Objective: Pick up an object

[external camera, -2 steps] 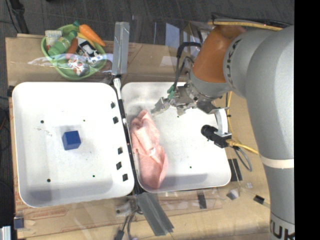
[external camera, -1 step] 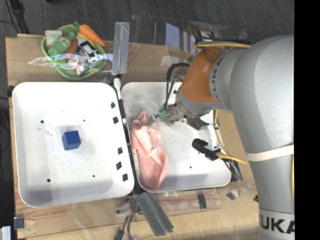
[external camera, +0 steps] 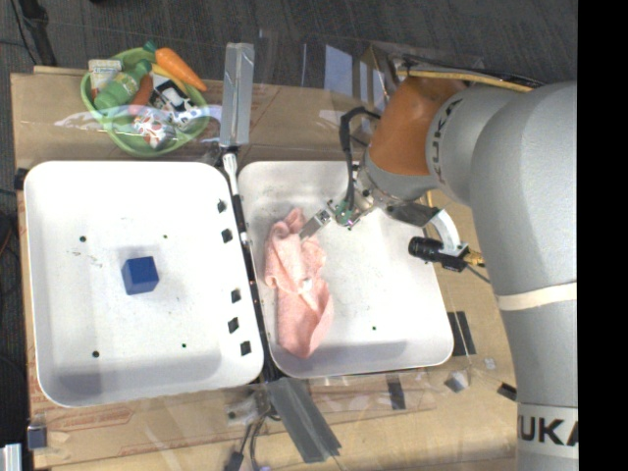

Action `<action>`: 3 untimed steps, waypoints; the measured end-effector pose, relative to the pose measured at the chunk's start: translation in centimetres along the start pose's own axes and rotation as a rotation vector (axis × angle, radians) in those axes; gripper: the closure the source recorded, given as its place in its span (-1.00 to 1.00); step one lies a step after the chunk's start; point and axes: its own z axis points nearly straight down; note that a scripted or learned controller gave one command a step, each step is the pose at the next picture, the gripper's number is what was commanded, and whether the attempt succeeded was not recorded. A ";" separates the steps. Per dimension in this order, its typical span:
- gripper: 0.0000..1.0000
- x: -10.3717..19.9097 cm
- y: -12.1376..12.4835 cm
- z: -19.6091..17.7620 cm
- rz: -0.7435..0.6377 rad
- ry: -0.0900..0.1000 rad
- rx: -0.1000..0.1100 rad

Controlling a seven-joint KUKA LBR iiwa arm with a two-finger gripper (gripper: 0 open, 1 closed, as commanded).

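Arm bent low over the right bin (external camera: 412, 346), wrist turned toward the cloth.
The pink cloth (external camera: 297, 292) lies crumpled along that bin's left wall; the gripper (external camera: 326, 220) sits just at its one o'clock corner, and I cannot tell how its jaws stand.

Bins (external camera: 59, 263): white, smooth, hard plastic by appearance, faint sheen, a few dark specks. Cloth (external camera: 297, 292): pink, soft fabric, matt, creased and folded. Cube (external camera: 140, 274): blue, smooth faces, matt. Arm (external camera: 520, 194): grey casing, smooth, satin finish; orange band (external camera: 402, 130) slightly glossy. Bench (external camera: 294, 106): brown, cardboard-like, matt. Bowl (external camera: 147, 143): green, plastic-looking, holding glossy toy items. Strip (external camera: 236, 91) between bins: grey metal, dull.
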 end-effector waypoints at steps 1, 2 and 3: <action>-1.00 -3.1 -3.7 -0.1 0.001 0.002 0.001; -1.00 -0.8 -0.5 -2.2 -0.104 0.002 0.002; -1.00 4.6 0.8 0.0 -0.124 0.002 0.001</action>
